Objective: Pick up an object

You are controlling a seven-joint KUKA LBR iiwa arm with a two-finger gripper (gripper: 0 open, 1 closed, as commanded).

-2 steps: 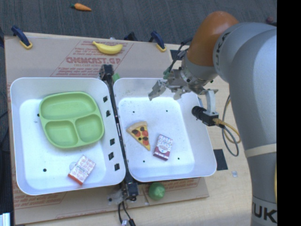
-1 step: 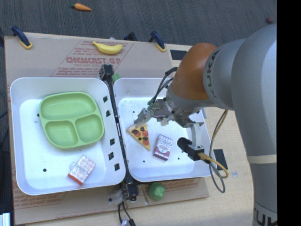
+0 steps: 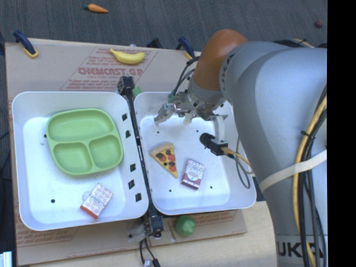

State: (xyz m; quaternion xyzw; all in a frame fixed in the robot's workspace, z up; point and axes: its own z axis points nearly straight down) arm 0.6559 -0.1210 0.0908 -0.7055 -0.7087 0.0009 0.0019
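Note:
My gripper (image 3: 174,115) hangs over the back of the right bin (image 3: 239,191), fingers spread open with nothing between them. A toy pizza slice (image 3: 165,157) lies on the bin floor a little in front of the gripper. Just right of the slice is a small red and white carton (image 3: 193,173). The left bin (image 3: 25,110) holds a green divided plate (image 3: 84,140) and a second red and white carton (image 3: 96,199) near its front edge.
A toy banana (image 3: 128,55) lies on the cardboard behind the bins. A green ball (image 3: 185,225) sits on the bench in front of the right bin. A toy carrot (image 3: 97,8) is on the floor beyond the bench. The black divider (image 3: 135,149) separates the bins.

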